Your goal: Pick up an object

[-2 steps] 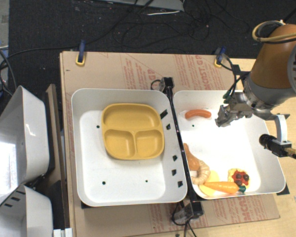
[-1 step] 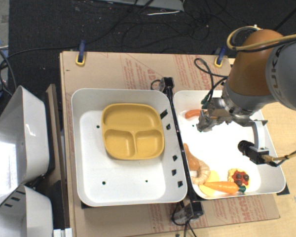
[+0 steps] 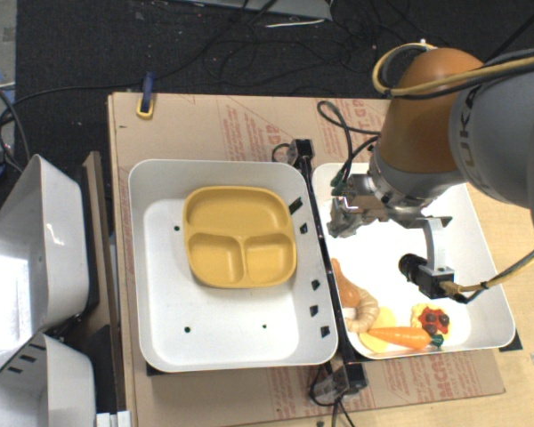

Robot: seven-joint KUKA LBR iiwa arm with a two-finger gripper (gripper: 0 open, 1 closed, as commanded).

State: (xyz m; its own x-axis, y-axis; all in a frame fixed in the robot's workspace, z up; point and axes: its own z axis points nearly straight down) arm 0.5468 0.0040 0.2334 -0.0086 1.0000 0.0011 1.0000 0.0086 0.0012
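My gripper (image 3: 343, 219) hangs over the left part of the right bin (image 3: 481, 238), close to the divider between the bins. Toys lie in that bin's near corner, below the gripper: an orange carrot (image 3: 396, 335), a pale curled piece (image 3: 365, 311), an orange elongated piece (image 3: 345, 285) and a yellow toy with red and green parts (image 3: 430, 319). The gripper is apart from them, farther back in the bin. The arm's grey body and orange band (image 3: 427, 78) hide the bin's far part.
A yellow divided plate (image 3: 240, 236) lies in the left bin (image 3: 160, 327). A black fitting (image 3: 424, 274) with a cable hangs off the wrist above the right bin. Cables trail over the bench's far edge; white tubs (image 3: 36, 247) stand at left.
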